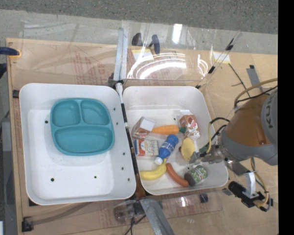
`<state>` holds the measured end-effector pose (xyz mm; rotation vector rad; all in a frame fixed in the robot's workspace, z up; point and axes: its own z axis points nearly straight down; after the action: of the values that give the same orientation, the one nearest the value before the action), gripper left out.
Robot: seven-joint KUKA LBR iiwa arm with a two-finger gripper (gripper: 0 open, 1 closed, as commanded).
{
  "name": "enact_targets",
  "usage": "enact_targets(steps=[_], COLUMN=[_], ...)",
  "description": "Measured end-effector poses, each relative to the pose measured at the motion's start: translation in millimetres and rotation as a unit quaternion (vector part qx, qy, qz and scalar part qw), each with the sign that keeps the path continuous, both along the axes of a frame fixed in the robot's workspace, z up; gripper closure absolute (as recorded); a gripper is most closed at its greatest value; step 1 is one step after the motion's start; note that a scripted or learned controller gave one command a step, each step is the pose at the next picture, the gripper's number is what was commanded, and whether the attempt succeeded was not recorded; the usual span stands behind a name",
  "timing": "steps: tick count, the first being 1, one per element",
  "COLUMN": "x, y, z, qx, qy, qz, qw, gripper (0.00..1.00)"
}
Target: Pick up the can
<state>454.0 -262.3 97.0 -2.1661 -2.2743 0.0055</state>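
Note:
The can (197, 174) is dark green with a pale label. It lies on its side in the front right corner of the right bin (161, 94), touching the end of a red sausage (177, 176). My gripper (204, 156) hangs just above and slightly behind the can, close to the bin's right wall, and nothing is visibly held in it. The grey and orange arm (249, 131) reaches in from the right, over the bin's rim.
The right bin also holds a lemon (187, 149) beside the gripper, a blue bottle (167, 148), a banana (154, 172), a carrot (165, 129) and several cartons (146, 147). A teal divided plate (82, 126) lies in the left bin (29, 146).

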Motion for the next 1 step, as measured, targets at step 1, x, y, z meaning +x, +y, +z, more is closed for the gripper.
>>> enact_targets(steps=[1], x=[0.0], y=[0.1], z=[0.0], qx=[-0.0001], qy=[0.0], qz=[0.0], qw=[1.0], gripper=[0.0])
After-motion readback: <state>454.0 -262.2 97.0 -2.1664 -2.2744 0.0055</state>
